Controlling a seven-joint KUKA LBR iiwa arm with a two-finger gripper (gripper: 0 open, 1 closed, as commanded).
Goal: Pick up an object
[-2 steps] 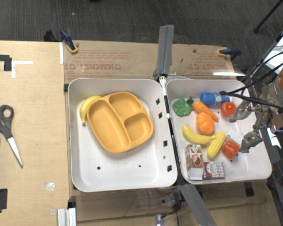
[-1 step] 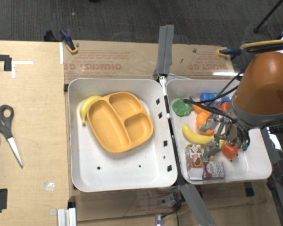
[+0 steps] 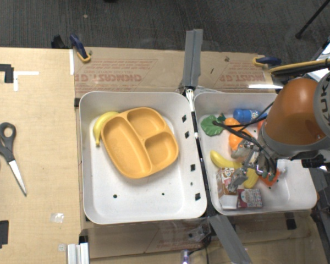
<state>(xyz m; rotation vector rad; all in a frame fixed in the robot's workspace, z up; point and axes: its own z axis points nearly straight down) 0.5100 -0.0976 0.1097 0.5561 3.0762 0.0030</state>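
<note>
Hovering: gripper (image 3: 247, 172) low in the right bin (image 3: 297, 199), fingers' state impossible to tell (hidden in clutter).
Nearest target: banana (image 3: 223, 160), touching the snack packet (image 3: 239, 194).
Risk: crowding may cause a glancing, empty grasp.

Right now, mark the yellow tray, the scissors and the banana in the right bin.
yellow tray (image 3: 137, 142), camera view, on the divider between its compartments.
scissors (image 3: 11, 157), camera view, near the pivot where the blades meet.
banana (image 3: 223, 159), camera view, on its exposed left half.
</note>
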